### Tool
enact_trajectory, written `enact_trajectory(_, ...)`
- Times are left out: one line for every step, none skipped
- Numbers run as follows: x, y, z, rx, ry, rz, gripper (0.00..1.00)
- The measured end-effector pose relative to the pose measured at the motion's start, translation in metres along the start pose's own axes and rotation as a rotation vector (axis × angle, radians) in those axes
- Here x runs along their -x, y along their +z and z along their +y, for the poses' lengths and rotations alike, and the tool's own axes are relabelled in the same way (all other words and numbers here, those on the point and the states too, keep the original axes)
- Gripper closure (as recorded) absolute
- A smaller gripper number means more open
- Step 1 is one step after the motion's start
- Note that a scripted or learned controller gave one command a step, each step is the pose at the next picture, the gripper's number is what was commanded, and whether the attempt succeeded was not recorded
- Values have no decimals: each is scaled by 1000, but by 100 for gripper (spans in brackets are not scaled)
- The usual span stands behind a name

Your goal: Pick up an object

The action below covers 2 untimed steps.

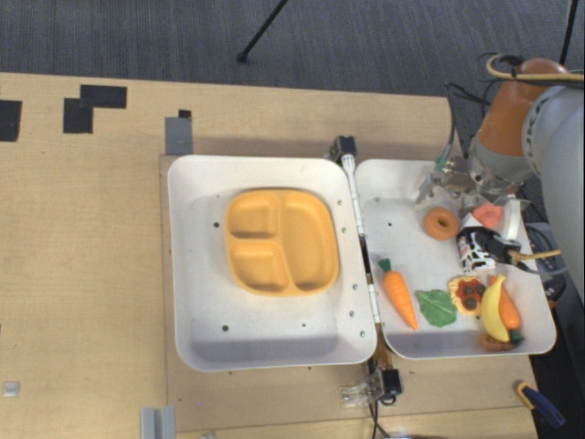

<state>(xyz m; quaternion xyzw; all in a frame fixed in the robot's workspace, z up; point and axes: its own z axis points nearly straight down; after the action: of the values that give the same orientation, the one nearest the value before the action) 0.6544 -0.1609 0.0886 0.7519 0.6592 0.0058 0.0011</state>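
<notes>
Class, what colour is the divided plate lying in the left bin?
Yellow-orange all over; the plate shows best in the camera view, lying in the white left bin.

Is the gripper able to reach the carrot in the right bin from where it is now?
Probably yes. The carrot lies by itself near the left wall of the right bin, nothing on top of it. The gripper hovers at the bin's far side, and only the donut lies between.

A robotics lab: a plywood surface (82, 273) marked with black tape patches (91, 106) at ten o'clock, two white bins (187, 337) clamped side by side, grey carpet (183, 16) at twelve o'clock, and loose cables (375, 401) at six o'clock.
</notes>
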Motion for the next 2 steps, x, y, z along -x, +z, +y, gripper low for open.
enact_trajectory(12, -2, -49, 1, -133, 13, 0)
enact_trajectory(15, -14, -47, 8, -133, 5, 100)
